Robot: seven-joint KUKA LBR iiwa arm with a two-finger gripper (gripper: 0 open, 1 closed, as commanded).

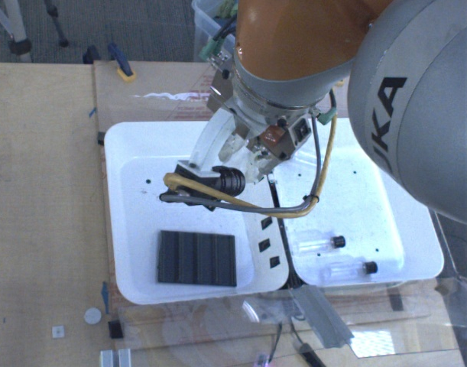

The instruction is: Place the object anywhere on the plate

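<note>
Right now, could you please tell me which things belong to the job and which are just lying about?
Job: dark grey ribbed rectangular plate; two clear black-capped tubes, either perhaps the object.
Lying about: blue clamp on the bench; small white disc; clear plastic tub.

The camera sits high above the bench point(42, 205) and looks down at a slant, facing from the near edge toward the grey floor point(103, 14) on the far side. It is close enough that the two white bins span most of the frame. The left bin point(126, 205) is whole, and the right bin point(386, 220) lies partly behind the arm point(416, 90), which looms large from the far right, very near the lens. The gripper point(237, 159) hangs about mid-frame.
</note>
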